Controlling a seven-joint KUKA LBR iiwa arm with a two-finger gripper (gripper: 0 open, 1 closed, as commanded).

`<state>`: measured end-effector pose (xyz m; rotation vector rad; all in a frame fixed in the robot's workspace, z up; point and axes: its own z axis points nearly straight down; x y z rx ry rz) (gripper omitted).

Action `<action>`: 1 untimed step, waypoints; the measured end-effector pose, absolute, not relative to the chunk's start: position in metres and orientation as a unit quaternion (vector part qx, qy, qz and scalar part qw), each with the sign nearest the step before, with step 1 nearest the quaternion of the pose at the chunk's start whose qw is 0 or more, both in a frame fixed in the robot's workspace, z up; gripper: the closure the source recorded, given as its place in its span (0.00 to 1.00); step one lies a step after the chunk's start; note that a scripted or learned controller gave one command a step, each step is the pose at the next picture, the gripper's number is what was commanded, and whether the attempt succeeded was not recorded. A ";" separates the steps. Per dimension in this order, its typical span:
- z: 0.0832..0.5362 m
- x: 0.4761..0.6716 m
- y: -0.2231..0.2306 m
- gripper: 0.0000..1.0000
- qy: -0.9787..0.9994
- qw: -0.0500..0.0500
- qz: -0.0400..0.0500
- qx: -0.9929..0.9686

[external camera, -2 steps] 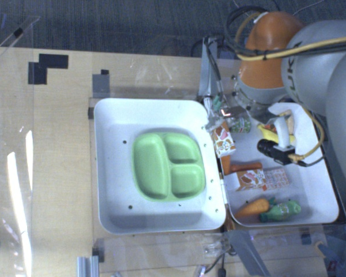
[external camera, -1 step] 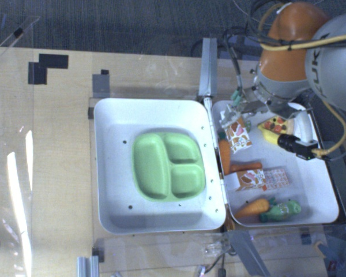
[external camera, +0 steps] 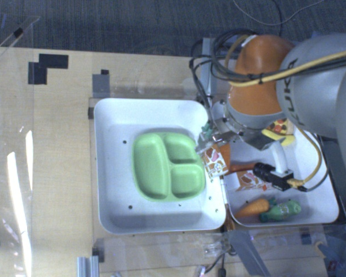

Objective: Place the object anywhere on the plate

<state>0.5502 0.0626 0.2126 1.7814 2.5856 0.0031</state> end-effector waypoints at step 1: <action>0.189 0.602 0.030 1.00 0.701 0.003 0.004 0.713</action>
